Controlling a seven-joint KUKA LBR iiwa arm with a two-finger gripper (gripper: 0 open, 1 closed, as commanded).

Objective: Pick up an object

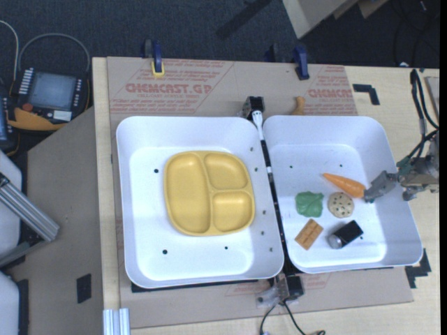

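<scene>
bench (112, 187) — two white bins (140, 257), side by side

red "chemcast gp" print stands on the brown board (174, 86); repeated, partly cut, at right.

gripper (377, 187): you have it entering from the right edge of the camera view, low and reaching leftward, its grey tip at mid-height of the frame. body: a small metal-grey assembly, blurred, with dark cables looping up behind it along the right margin. fingers: too small and soft in focus for you to judge their spacing. load: you can see nothing between them. arm: you see just the short end stub at the frame edge; the orange band is past the margin.
</scene>
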